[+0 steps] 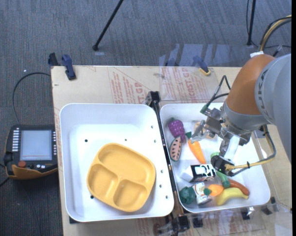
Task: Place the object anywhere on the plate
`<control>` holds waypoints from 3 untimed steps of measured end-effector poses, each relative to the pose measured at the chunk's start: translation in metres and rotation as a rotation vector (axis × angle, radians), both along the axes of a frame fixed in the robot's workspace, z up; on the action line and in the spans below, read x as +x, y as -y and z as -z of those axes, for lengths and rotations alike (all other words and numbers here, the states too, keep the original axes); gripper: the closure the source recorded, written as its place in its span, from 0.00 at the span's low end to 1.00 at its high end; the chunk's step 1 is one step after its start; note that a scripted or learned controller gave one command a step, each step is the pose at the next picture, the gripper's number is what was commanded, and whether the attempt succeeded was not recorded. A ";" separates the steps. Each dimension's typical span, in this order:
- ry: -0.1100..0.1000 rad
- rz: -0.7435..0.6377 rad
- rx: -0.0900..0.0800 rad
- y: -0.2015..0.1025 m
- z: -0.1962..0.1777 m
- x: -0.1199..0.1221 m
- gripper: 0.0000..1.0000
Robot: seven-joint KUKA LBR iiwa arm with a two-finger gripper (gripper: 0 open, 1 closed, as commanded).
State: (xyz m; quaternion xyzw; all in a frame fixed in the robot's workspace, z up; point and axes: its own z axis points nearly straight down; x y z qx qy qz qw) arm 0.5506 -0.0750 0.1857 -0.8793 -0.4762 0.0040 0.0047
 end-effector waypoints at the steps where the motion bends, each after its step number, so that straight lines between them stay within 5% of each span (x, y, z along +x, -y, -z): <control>1: 0.000 0.000 0.000 0.000 0.000 0.000 0.00; 3: 0.000 0.000 0.000 0.000 0.000 0.000 0.00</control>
